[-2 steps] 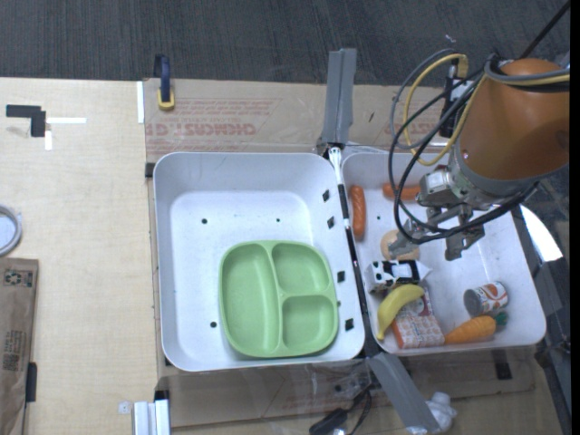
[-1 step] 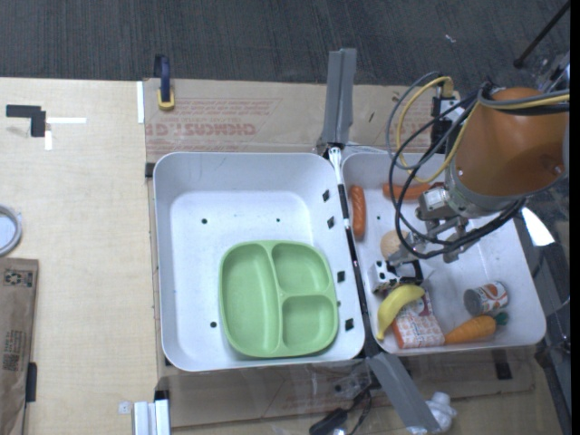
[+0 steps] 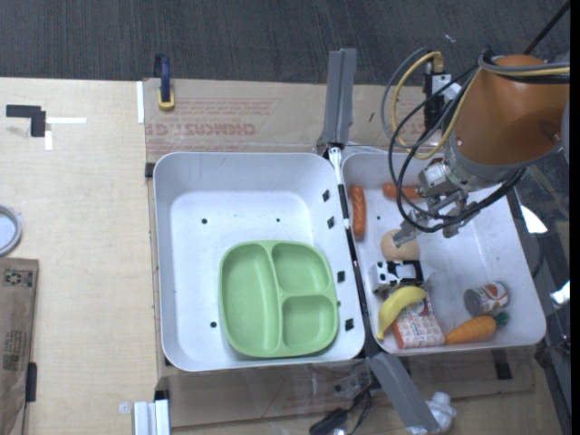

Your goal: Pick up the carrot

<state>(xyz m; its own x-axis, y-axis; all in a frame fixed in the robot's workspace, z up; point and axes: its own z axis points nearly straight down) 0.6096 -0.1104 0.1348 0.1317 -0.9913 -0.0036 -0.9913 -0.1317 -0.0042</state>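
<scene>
Cardboard bench top (image 3: 82,179) | dark carpet (image 3: 227,16) | carrot (image 3: 471,330) in right bin (image 3: 521,252)

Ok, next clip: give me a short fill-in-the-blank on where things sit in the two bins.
1. The green plate lies in the ____ bin of the camera view.
2. The carrot lies near the right bin's ____ edge.
3. Beside the carrot's leafy end stands a small ____.
4. The yellow fruit next to the red-and-white packet is a ____.

Missing words: left; front; can; banana
</scene>
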